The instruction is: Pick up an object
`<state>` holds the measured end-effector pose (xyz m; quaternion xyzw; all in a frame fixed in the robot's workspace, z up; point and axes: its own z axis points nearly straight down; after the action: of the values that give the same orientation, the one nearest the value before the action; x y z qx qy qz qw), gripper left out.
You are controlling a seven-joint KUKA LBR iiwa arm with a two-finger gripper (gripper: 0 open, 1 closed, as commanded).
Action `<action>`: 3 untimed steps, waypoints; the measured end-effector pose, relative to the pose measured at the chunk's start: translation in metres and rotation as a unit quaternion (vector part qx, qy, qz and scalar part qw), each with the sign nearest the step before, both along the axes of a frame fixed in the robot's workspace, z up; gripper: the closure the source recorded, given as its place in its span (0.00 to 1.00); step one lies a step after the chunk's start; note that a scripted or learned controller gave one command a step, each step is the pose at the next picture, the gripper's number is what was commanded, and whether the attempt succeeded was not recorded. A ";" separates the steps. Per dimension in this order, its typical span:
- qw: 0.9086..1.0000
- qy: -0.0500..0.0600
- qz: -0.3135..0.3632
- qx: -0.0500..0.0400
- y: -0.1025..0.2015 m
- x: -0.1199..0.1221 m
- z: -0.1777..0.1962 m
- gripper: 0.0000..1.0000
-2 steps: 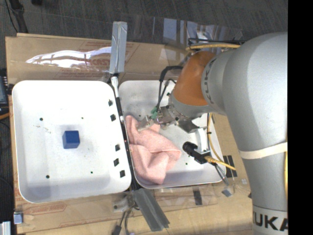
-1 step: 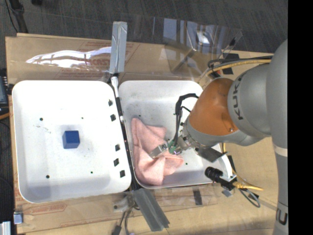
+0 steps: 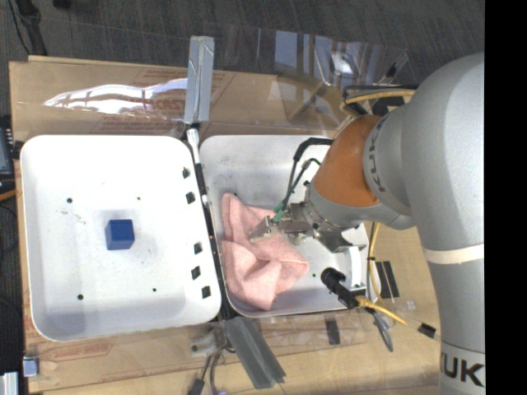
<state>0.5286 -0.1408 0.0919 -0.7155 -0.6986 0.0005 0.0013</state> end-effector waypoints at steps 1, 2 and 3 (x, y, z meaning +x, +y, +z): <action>0.998 -0.001 0.061 0.000 0.006 0.046 0.001 0.00; 0.998 -0.001 0.055 0.000 0.041 0.058 0.001 0.00; 0.996 0.000 0.089 0.000 0.007 0.008 0.000 0.00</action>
<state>0.5364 -0.1333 0.0919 -0.6507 -0.7593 0.0006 0.0014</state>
